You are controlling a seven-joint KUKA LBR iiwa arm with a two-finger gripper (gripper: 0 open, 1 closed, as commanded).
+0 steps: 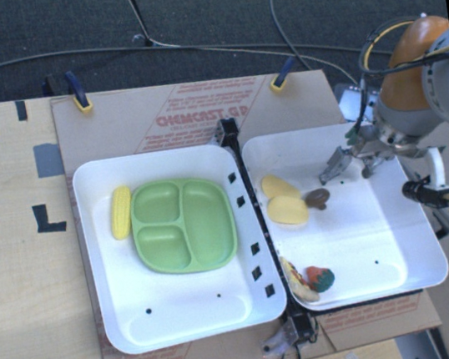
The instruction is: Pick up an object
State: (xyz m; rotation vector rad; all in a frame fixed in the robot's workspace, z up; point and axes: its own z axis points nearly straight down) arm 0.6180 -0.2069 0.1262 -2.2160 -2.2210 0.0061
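The gripper [348, 161] is seen over the right bin [384, 225], towards two o'clock of its floor, with the jaws spread apart and nothing between them. The nearest candidates lie at about nine o'clock from it: a small brown rounded object [318, 198] touching a pale yellow lump [288, 211], with a second yellow lump [277, 186] just above. A miss is likely if the fingers are closed on the brown piece — it is small, smooth and domed, and could be squeezed out sideways or pushed against the yellow lump. The yellow pieces look soft-edged and glossy, possibly plastic toy food, though the view is too coarse to be sure. At six o'clock, a red-and-green item [320, 278] is pressed against the bin wall — awkward for finger clearance. In the left bin [102, 236], a matte green divided plate [184, 224] and a ridged yellow corn cob [120, 212] are seen
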